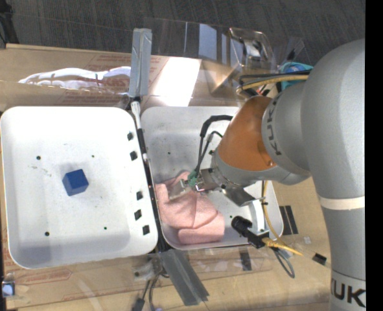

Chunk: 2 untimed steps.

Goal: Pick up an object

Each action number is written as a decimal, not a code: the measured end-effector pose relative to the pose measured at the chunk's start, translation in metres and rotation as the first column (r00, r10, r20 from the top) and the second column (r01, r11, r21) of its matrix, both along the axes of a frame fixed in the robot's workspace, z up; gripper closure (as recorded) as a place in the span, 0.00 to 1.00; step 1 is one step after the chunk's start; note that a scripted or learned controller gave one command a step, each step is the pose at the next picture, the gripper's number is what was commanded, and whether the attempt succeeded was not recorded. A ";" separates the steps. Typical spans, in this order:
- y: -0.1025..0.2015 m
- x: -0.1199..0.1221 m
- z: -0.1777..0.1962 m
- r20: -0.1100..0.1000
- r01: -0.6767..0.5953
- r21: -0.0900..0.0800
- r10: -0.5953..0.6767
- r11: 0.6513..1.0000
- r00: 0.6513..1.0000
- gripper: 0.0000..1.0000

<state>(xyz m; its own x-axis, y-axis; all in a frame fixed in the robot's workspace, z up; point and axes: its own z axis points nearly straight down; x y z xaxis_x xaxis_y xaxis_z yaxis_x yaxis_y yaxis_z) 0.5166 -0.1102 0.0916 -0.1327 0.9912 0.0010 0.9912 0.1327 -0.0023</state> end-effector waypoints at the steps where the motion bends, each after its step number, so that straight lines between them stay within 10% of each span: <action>1: 0.015 0.055 0.000 -0.001 0.026 -0.001 -0.026 1.000 1.000 0.00; 2: 0.015 0.055 0.010 -0.003 0.024 0.000 -0.024 1.000 1.000 1.00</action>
<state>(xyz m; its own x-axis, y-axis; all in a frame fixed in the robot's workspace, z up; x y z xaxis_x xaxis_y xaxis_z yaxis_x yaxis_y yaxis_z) 0.5713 -0.0956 0.1014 -0.1090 0.9940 0.0012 0.9940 0.1090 -0.0053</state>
